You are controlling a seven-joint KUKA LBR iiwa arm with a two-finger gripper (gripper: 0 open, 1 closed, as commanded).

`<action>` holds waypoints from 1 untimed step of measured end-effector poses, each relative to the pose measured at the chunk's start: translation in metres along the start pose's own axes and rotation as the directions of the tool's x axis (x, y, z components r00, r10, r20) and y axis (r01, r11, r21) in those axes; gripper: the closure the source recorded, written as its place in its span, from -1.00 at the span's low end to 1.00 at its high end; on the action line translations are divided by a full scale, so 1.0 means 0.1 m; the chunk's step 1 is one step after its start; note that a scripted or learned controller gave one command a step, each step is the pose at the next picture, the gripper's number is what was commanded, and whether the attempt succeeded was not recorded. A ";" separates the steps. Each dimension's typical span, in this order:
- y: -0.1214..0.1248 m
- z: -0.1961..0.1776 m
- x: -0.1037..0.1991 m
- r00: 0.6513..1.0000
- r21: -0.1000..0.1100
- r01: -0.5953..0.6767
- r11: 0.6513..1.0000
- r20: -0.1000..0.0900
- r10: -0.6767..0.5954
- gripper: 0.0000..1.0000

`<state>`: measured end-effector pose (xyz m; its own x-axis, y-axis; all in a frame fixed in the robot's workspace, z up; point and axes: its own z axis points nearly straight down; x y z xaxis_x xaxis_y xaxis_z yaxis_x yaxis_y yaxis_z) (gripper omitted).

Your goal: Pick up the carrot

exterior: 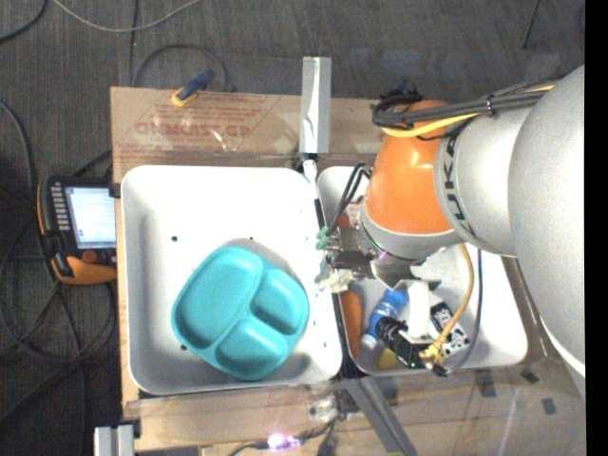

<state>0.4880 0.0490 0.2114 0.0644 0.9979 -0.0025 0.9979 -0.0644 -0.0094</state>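
Carrot [352, 313] is seen in the right bin [499, 350], against the wall nearest the left bin [142, 255]. Gripper [380, 288] is lowered just beside it; jaw state cannot be told. A teal divided plate [242, 312] is seen in the left bin.

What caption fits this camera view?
Grey-and-orange arm reaches into the right bin above a carrot; teal plate in the left bin.

The brown, board-covered worktop [161, 122] carries two shallow white plastic bins side by side. The left bin [142, 207] sits fully on the board. The right bin [503, 340] touches or nearly touches it; the seam is partly hidden. A small blue-and-yellow clamp-like object [191, 87] lies at the worktop's far edge.
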 end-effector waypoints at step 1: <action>0.07 -0.72 0.86 0.945 -0.007 -0.328 0.945 0.000 0.328 1.00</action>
<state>0.5009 0.1346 0.2832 0.3882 0.9215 -0.0055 0.9216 -0.3882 -0.0007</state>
